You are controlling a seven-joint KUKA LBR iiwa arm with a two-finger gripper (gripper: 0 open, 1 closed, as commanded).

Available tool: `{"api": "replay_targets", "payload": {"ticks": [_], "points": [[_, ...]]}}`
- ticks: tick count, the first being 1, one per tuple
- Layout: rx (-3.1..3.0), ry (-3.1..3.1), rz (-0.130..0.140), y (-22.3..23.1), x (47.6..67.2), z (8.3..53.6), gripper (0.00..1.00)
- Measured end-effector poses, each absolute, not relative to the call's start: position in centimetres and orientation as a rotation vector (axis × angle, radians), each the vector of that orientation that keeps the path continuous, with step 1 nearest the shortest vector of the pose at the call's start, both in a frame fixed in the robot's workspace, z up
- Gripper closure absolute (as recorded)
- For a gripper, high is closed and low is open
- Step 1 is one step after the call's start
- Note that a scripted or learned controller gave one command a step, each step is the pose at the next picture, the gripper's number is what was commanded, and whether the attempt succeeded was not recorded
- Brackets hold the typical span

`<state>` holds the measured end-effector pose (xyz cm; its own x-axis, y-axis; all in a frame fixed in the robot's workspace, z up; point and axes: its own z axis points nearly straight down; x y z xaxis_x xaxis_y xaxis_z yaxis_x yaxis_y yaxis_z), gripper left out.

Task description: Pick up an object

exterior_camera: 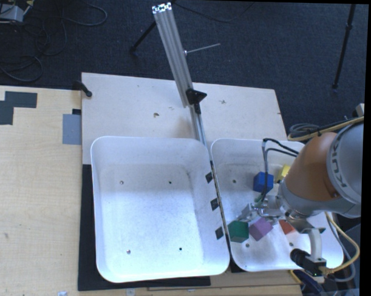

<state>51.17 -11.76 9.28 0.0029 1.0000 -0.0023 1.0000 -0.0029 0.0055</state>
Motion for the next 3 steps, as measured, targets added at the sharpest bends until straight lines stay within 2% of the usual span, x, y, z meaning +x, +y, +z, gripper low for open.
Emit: {"api": "replay_targets", "payload": {"ticks": [1,2,3], "points": [[2.224,2.214,0.003,-11.9,51.2,10.3,1.0],[2.229,2.211,0.002,-11.9,51.2,10.2,0.0],[2.221,2.21,0.003,-10.9,49.8,9.3,0.0]]}}
